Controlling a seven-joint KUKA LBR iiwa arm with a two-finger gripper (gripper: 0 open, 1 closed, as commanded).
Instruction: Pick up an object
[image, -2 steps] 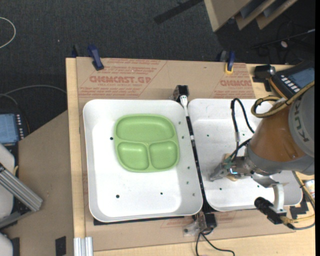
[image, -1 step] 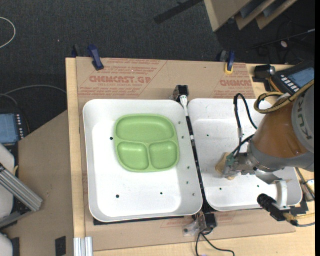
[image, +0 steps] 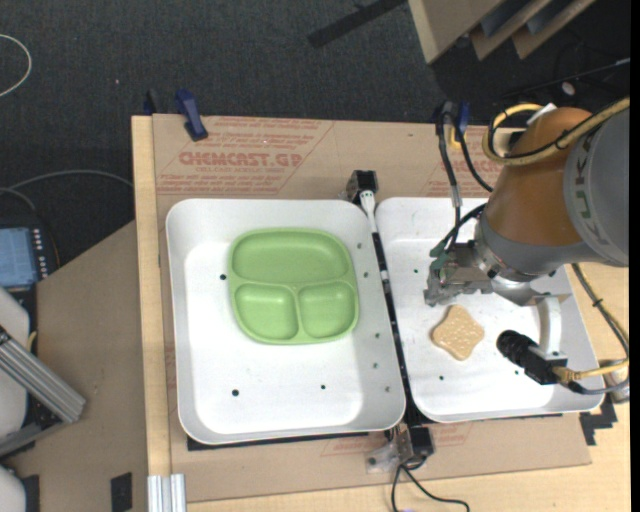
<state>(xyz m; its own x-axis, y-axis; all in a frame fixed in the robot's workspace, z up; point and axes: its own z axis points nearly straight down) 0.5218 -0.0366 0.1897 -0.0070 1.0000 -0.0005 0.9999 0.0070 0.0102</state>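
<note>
we judge the pick as not yet made; the tan cracker-like piece (image: 458, 333) lies flat on the floor of the right bin (image: 430, 395), just below the gripper (image: 447, 283), whose state we cannot tell; descent, closing and lift remain.

One fixed camera looks down at a slant on two shallow white plastic bins (image: 190, 330) (side by side), taking in the whole brown cardboard-covered bench (image: 270, 150).
</note>
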